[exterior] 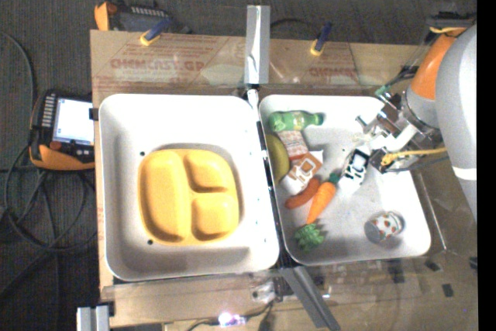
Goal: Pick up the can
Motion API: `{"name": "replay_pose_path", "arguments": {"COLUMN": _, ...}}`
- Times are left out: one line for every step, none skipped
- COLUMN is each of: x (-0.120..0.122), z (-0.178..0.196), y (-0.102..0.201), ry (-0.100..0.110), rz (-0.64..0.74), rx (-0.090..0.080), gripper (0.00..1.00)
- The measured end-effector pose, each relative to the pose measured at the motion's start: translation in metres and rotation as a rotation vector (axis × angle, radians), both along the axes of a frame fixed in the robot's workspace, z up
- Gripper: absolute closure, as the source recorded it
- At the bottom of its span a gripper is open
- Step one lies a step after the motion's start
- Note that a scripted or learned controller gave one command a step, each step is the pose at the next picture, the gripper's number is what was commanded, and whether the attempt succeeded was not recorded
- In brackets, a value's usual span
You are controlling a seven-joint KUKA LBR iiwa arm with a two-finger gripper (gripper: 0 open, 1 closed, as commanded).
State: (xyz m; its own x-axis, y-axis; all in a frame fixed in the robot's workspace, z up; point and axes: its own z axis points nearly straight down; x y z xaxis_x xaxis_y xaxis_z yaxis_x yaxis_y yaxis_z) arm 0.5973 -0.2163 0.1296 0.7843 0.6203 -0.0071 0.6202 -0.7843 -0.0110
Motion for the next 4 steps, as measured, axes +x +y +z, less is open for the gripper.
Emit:
{"name": "replay_pose_path", "arguments": {"x": -0.031, "z": -0.038, "y": 0.036, "ry": -0.013, "rz": 0.033, "rx": -0.006, "gripper": 0.0}}
{"name": "replay_pose_path", "arguments": {"x": -0.008, "z": -0.01, "y": 0.004, "ry": -0.005, "rz": 0.034, "rx": 0.001, "gripper": 0.0}}
{"name": "replay_pose_path", "arguments": {"x": 0.039, "z": -0.004, "y": -0.001, "ry": -0.003, "rz": -0.119, "rx": -0.003, "gripper": 0.0}}
{"name": "replay_pose_path", "arguments": {"x": 0.05, "z": 0.021, "y": -0.006, "ry": -0.004, "rz": -0.118, "rx": -0.006, "gripper": 0.0}}
